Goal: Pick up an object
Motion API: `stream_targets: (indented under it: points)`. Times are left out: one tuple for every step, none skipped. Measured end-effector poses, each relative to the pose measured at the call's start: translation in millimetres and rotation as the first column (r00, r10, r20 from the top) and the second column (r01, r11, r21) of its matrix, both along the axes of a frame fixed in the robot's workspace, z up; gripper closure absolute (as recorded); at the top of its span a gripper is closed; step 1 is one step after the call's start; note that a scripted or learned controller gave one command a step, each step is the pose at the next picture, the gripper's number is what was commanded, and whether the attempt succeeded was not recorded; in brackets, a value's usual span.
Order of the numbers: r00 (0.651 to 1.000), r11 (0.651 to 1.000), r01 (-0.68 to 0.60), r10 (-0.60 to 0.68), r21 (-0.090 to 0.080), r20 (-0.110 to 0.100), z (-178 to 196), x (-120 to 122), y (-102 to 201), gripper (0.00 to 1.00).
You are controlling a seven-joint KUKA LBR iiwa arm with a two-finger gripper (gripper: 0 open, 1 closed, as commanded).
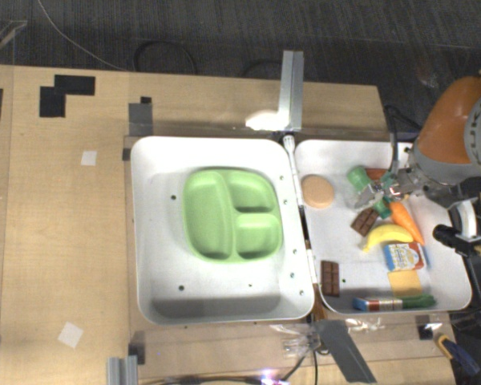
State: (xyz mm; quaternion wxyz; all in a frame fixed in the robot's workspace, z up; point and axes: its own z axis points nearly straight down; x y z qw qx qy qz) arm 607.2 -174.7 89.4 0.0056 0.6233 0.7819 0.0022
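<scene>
**A:** Where is your arm (457,135) sitting right now?

**B:** It is reaching in from the right, over the far part of the right bin (337,152). Your gripper (387,189) is hanging over a cluster of toy food there, and I cannot tell from this angle how the jaws are standing.

**A:** What is lying under it?

**B:** A green piece (357,176) is lying just to the gripper's left, and an orange carrot (406,220) is lying just on its near side. A dark brown bar (365,220) is resting beside them, with a yellow banana (386,235) touching its near end.

**A:** And the rest of that bin?

**B:** You are looking at a round tan cookie (317,191) sitting apart on the left, near the divider. A small carton (403,255) and a yellow block (405,282) are lying nearer the front, beyond the banana. A second brown bar (329,277) is lying at the near left, and a marker (393,302) is lying along the near wall.

**A:** The left bin?

**B:** The left bin (156,215) is holding a green divided tray (230,213), lying flat in its middle.
</scene>
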Motion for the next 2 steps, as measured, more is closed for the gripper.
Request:
stream_targets:
  points:
    - [1.0,1.0,-0.002,0.002,-0.003,0.01,13,3,0,1.0]
    - [1.0,1.0,-0.011,0.011,0.004,0.005,132,27,69,1.0]
